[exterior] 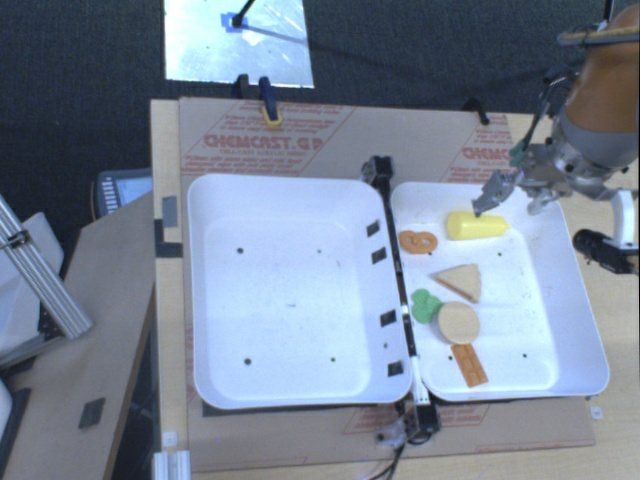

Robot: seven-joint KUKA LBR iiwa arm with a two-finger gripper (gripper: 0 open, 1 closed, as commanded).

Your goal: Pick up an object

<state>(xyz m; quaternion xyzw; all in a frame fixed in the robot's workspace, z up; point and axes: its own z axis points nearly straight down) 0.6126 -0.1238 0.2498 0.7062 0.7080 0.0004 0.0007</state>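
Note:
The right bin [560,298] holds several small items: a yellow block [476,226], an orange pretzel-shaped piece [418,240], a tan wedge [461,282], a green piece [425,305], a tan round disc [458,322] and an orange strip [469,365]. My gripper [515,195] hangs over the bin's far right part, just above and to the right of the yellow block. Its fingers [489,196] are spread apart and nothing sits between them.
The left bin [200,268] lies beside the right one, joined by a black-clipped divider [390,258]. Both rest on a cardboard sheet [330,133]. A shiny metal plate [238,28] lies behind the bench. A black fitting [605,248] sticks out at the right.

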